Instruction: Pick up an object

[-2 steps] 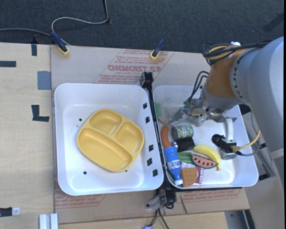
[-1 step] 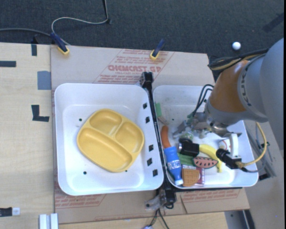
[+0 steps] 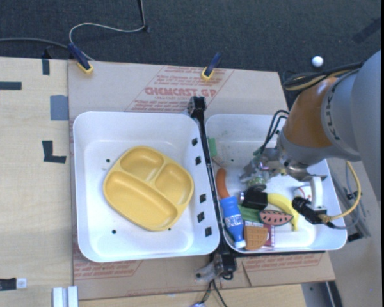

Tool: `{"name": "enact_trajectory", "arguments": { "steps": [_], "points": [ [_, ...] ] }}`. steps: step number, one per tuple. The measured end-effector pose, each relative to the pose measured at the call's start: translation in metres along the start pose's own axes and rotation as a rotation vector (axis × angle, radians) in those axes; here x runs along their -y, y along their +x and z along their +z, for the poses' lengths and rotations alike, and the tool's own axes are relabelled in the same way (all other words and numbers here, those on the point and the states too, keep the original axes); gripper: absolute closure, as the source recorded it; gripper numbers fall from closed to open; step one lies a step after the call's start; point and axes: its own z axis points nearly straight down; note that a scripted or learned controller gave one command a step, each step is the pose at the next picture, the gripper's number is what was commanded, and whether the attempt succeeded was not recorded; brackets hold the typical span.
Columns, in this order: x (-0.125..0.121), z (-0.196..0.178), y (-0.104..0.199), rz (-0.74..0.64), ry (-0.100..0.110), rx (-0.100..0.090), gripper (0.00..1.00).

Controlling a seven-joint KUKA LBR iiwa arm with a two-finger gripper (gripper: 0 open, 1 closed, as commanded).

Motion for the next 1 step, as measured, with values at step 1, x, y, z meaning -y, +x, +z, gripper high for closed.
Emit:
{"name": "enact_trajectory", "arguments": {
  "steps": [1],
  "points": [
    [0.0128,-0.1268,0.048,-0.002,0.004,-0.001,1.0]
  ]
}}
